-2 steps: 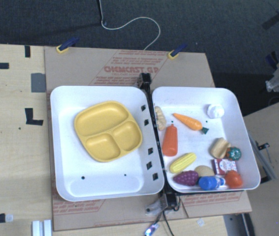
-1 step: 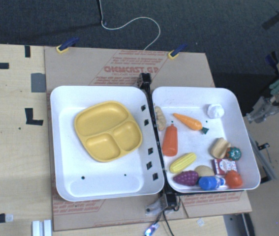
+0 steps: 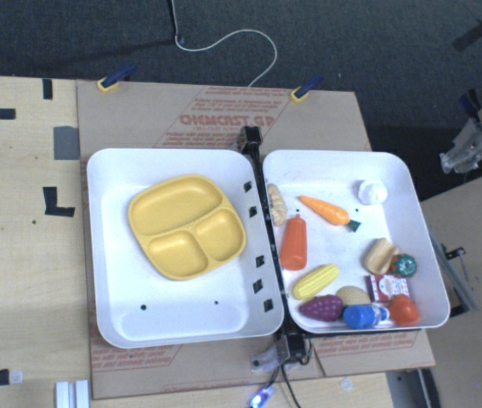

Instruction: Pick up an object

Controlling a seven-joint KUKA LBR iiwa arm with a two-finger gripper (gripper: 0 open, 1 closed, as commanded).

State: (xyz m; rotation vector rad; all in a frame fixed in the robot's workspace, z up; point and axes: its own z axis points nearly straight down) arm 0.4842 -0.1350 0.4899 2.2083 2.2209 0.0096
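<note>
Carrot lies loose in the right bin, clear of the crowded toys along its near edge, so probably the easiest pick, while the gripper waits off right, grip state impossible to tell.

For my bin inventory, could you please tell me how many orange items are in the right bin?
2: an orange bottle standing along the left wall, and a carrot lying just right of it toward the back. Others may be hidden in the front-corner pile.
</note>
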